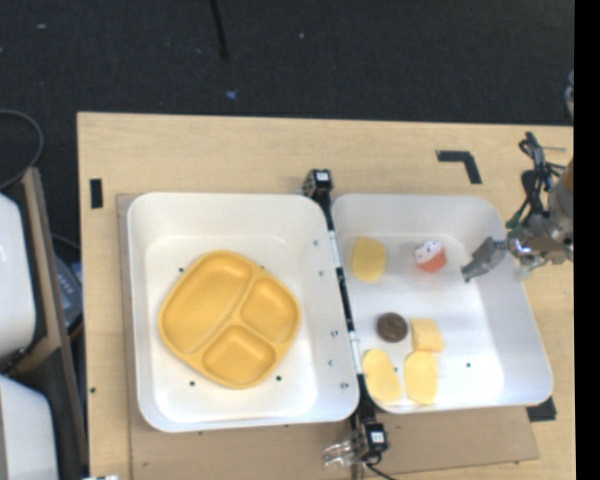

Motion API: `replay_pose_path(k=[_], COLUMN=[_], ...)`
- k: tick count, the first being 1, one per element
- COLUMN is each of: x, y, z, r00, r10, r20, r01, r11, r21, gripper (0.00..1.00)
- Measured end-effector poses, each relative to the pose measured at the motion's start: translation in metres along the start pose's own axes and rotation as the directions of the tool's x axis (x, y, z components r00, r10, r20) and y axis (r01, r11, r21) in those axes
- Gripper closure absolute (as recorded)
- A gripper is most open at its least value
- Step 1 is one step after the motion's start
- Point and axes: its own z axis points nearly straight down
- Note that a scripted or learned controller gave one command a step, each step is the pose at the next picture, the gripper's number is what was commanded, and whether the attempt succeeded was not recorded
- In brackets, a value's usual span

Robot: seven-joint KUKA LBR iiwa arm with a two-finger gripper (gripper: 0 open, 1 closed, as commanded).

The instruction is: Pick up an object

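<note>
Six small things lie in the right bin (500,373), the orange piece (431,256) nearest my gripper (480,264), which hangs at the bin's right rim pinching nothing, so I judge the approach begins and I must reach left and descend.

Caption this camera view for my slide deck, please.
Gripper poised over right bin of small food pieces; yellow divided plate in left bin.

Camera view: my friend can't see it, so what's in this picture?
A grey metal claw hangs over the right shallow white bin, which holds four pale yellow food pieces, a small round brown piece and a small orange-and-white piece. The left white bin holds a yellow plastic divided plate.
</note>
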Motion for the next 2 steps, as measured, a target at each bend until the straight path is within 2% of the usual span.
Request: replay_pose_path(k=[1,2], x=[0.0,0.003], y=[0.001,0.002], z=[-0.003,0.043], r00=[1.0,1.0], r10=[-0.001,-0.001], r20=[0.001,0.0], r01=[0.001,0.001], r11=[1.0,1.0], r21=[-0.005,-0.002], gripper=[0.0,0.0])
